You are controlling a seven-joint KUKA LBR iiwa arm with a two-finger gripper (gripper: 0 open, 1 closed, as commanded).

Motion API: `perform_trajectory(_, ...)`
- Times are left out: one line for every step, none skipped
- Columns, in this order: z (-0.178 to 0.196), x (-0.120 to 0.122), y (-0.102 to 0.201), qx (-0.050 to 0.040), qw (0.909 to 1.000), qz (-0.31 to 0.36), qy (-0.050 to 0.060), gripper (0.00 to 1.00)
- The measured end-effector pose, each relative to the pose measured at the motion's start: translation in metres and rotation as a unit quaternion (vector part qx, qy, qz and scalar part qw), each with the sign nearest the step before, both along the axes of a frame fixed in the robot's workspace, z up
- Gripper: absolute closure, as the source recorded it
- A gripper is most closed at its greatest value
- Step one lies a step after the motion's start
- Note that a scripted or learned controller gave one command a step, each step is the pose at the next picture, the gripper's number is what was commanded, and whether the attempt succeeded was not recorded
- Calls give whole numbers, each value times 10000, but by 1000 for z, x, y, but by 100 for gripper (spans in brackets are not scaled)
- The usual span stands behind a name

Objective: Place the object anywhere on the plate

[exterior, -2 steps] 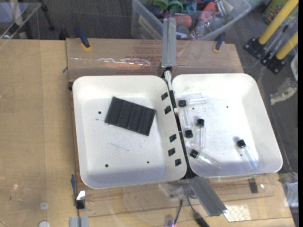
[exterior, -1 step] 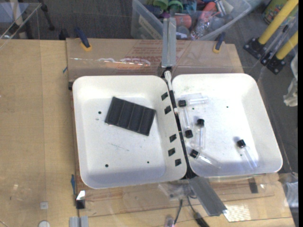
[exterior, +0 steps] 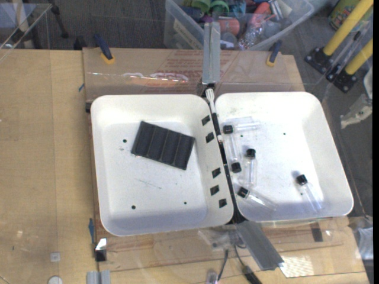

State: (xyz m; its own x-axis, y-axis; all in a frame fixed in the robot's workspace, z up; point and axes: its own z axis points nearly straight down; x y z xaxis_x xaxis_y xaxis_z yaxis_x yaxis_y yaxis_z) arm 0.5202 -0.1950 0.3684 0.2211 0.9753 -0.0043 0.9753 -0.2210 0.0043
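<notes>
Right bin [exterior: 331,152]: clear vials [exterior: 249,161], perhaps five, faint | left bin [exterior: 100,158]: dark plate [exterior: 163,145]

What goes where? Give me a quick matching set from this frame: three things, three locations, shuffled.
Things:
1. dark ribbed plate
2. clear vials with black caps
3. clear tote of colourful items

Places:
A. behind the bench, top of the view
B. left bin
C. right bin

Pairs: 1-B, 2-C, 3-A
</notes>
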Motion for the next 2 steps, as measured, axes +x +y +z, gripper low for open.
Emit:
perform_trajectory(10, 1, 0, -10, 10000, 5, -10, 100)
perform_trajectory(10, 1, 0, -10, 10000, 6, -9, 0)
